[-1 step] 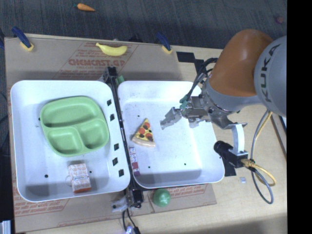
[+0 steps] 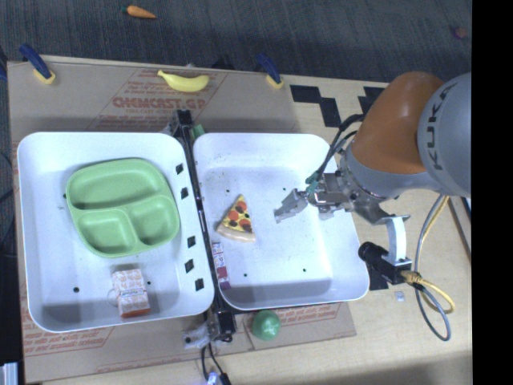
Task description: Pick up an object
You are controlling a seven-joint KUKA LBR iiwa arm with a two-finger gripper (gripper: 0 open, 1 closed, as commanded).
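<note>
Risk first, as I read it from my station: the hand (image 2: 290, 205) hangs over the right bin (image 2: 264, 287), off to the right of the pizza slice (image 2: 237, 218), with bare bin floor between the two. I can't tell from this slanted view whether it is open or closed, and nothing sits in it. If I come straight down from here, I expect to close on nothing, since the slice lies apart from the hand. The slice also looks flat and low, so the hand could skid over its top or nudge it along the floor rather than catch it. Pushed left from where it lies, it would run into the bin's left wall beside the divider, where a grasp gets awkward.

Taking the pizza slice as my landmark: it rests near the left side of the right bin, about mid-depth. Its tip points up the view, leaning slightly right, and its pale crust edge faces down toward the near rim. The long axis runs tip to crust, close to the bin's depth direction.
</note>
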